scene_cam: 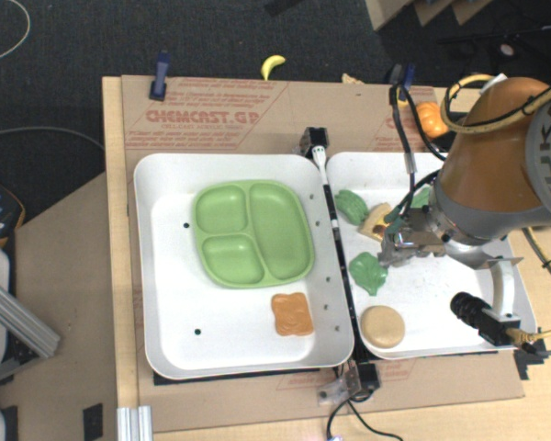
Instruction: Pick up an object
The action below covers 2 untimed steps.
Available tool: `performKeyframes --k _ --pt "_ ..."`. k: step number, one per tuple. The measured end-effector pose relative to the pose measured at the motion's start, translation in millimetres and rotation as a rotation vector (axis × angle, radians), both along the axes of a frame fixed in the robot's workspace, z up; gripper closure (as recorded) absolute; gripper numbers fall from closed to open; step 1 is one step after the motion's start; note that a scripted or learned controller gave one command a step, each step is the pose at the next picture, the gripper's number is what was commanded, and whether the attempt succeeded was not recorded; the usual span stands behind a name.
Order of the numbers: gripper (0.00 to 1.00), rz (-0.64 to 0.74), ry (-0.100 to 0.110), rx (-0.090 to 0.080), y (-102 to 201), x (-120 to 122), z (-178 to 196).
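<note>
Tabletop (119,246): is carrying a brown cardboard sheet (211,113) with red print, and the two white bins are sitting on it side by side.
Left bin (156,274): is holding a green divided plate (253,232) near its middle, lying flat with its three compartments facing up.
Orange square (292,313): is lying flat in the left bin, just below the plate's lower right corner and near the wall shared with the other bin.
Right bin (367,168): is holding the loose pieces closest to the claw.
Arm (496,154): is reaching in from the right, its orange band hanging over the right half of the right bin.
Claw (393,244): is hanging low over the middle of the right bin, pointing left; whether it is apart or together cannot be told from this angle.
Beige piece (378,220): is lying just beside the claw's tip, on its upper side; touching or not cannot be told.
Upper green piece (352,206): is lying near the bin's left wall, just beside the beige piece.
Lower green piece (367,272): is lying just below the claw's tip, apart from the upper one.
Tan disc (383,326): is lying flat near the bin's lower left corner, below the lower green piece.
Blue clamp (159,76): is gripping the cardboard's far left edge.
Yellow banana (273,65): is lying at the cardboard's far edge, outside both bins.
</note>
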State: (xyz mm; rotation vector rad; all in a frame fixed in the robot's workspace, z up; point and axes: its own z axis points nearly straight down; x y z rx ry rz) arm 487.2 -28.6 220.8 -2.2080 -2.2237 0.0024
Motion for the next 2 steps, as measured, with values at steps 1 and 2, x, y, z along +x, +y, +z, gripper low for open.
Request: performKeyframes --k 1,2 --pt "1.0 0.001 -0.01 -0.002 72 -8 21" --pt "1.0 -0.004 -0.028 -0.002 71 6 184"
